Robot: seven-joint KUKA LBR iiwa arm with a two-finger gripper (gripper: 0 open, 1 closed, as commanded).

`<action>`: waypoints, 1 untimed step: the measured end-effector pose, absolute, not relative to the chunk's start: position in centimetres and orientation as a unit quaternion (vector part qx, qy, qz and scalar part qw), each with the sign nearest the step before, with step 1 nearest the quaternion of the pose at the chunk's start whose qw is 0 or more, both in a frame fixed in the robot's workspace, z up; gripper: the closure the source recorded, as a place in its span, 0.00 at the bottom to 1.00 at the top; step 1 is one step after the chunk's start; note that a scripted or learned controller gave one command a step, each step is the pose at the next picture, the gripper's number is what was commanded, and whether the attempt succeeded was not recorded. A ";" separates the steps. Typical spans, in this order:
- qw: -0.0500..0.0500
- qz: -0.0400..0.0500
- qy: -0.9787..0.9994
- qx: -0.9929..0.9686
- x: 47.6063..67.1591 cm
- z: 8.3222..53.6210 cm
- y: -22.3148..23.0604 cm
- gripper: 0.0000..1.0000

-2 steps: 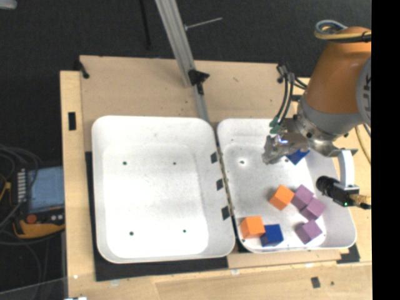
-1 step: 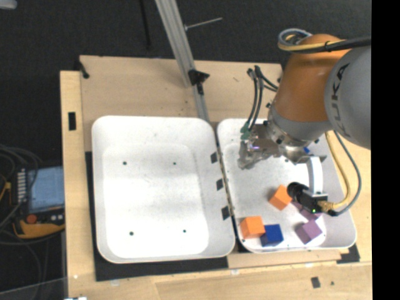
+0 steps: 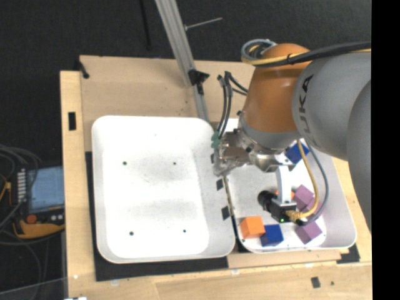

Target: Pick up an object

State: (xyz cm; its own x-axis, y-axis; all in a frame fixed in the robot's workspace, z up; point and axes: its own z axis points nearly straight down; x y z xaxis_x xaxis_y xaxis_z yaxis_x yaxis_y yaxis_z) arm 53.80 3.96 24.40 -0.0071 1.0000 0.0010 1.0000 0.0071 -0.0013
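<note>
Several blocks (image 3: 272, 235) lie in the bin (image 3: 332, 222) under your pincer (image 3: 249, 161), orange block (image 3: 252, 226) nearest it, likely why it hangs there, though you cannot tell if it is spread or pressed together.

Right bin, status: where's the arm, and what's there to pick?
Arm over right bin, overhanging its upper half in view. Orange block, blue block, two purple blocks at the lower end. Nothing piled on them.

Two bins (image 3: 150, 186). The right bin (image 3: 337, 220) holds one orange block (image 3: 252, 226), two blue blocks (image 3: 272, 235) (image 3: 294, 154) and two purple blocks (image 3: 304, 197) (image 3: 309, 231).
</note>
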 end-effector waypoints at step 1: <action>0.001 0.000 -0.710 -0.705 52.8 23.2 9.4 1.00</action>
